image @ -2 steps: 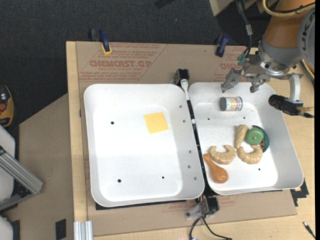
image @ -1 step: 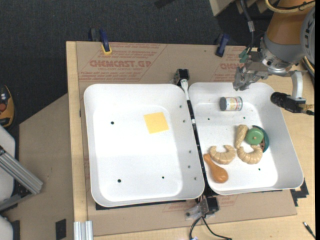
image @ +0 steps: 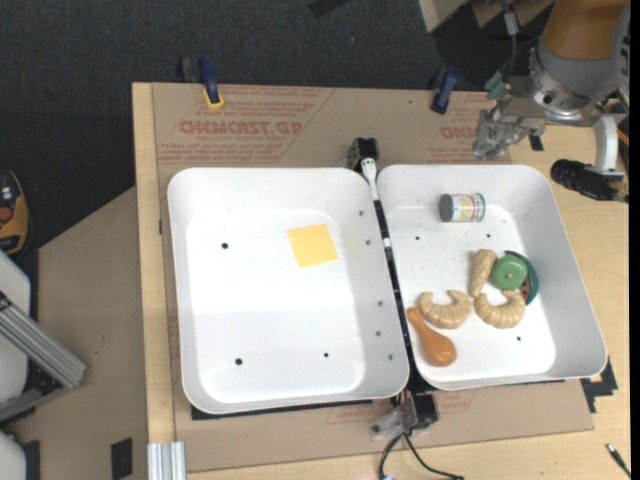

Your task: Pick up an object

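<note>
A flat yellow square (image: 313, 245) lies in the left bin (image: 200, 298). The right bin (image: 570, 298) holds a small jar (image: 461, 207) on its side near the back, a green round piece (image: 513, 272), three tan curved pieces (image: 446, 309) (image: 500, 309) (image: 484, 265) and an orange pear-shaped piece (image: 433, 341) at the front. My gripper (image: 497, 136) hangs above the bench just behind the right bin's back rim, up and to the right of the jar. Nothing shows in it.
Both bins sit side by side on a cardboard sheet (image: 300, 123) with blue clamps (image: 209, 76) (image: 444, 88) at its back edge. A black clip (image: 363, 152) sits where the bins meet at the back. Aluminium framing (image: 35, 353) stands at the far left.
</note>
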Tool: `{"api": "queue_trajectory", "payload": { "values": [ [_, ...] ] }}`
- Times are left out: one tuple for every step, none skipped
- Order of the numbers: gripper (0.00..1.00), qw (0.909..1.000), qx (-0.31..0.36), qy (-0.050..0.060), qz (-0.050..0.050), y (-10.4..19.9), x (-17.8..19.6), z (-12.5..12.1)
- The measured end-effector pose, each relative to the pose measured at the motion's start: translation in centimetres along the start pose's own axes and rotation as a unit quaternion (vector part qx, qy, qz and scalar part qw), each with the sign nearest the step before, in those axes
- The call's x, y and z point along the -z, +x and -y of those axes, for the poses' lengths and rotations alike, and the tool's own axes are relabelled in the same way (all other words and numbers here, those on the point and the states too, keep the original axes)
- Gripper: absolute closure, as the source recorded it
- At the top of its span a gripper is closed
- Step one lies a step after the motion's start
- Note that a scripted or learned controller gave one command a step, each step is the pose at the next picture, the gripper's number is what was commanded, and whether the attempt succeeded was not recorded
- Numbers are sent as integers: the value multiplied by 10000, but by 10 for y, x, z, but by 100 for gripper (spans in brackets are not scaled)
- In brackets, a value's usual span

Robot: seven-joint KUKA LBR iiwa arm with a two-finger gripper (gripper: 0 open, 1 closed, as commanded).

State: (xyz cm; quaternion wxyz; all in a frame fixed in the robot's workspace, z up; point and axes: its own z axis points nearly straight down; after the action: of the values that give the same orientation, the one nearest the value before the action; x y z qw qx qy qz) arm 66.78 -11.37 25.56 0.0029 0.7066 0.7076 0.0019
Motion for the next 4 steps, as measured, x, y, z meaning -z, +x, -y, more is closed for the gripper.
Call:
{"api": "queue_trajectory", "payload": {
  "values": [
    [100, 10000, 7, -79, 13, 10, 172, -1],
    [100, 10000, -31, 57, -12, -26, 154, 86],
    [100, 10000, -42, 58, -11, -68, 135, 166],
    [100, 10000, -30, 35, -1, -113, 139, 189]
  ]
}}
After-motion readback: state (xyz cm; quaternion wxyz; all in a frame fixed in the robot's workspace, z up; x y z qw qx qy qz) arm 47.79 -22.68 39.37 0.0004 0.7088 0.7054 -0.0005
